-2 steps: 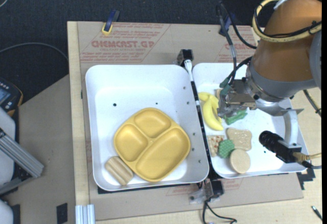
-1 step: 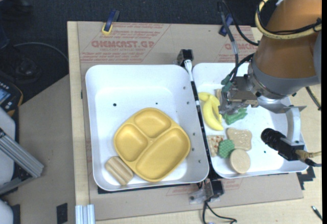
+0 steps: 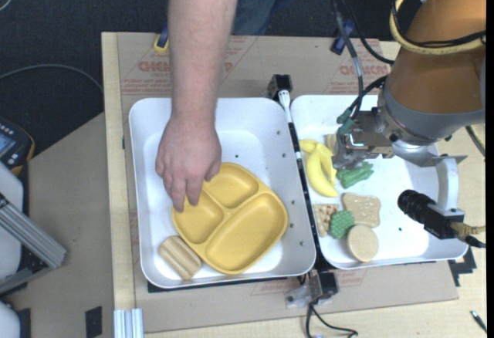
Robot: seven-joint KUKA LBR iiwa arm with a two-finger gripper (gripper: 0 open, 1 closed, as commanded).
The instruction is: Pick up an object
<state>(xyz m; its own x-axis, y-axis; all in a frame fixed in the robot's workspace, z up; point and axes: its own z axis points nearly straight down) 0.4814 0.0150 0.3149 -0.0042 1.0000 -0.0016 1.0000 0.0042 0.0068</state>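
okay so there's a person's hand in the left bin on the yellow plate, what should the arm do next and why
Probably hold over the right bin rather than cross left. A person's hand rests on the yellow divided plate, while the gripper hangs by the banana and a green item.

You see smooth white plastic bins on a matt cardboard-lined worktop. The yellow tray looks plastic too (faint sheen).

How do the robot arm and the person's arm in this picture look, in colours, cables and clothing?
The robot arm is thick and rounded: an orange band above a grey wrist, with a yellowish cable looped on top and dark cables along its left side. Its hand is a small metallic block. The person's arm comes from a dark plaid sleeve.
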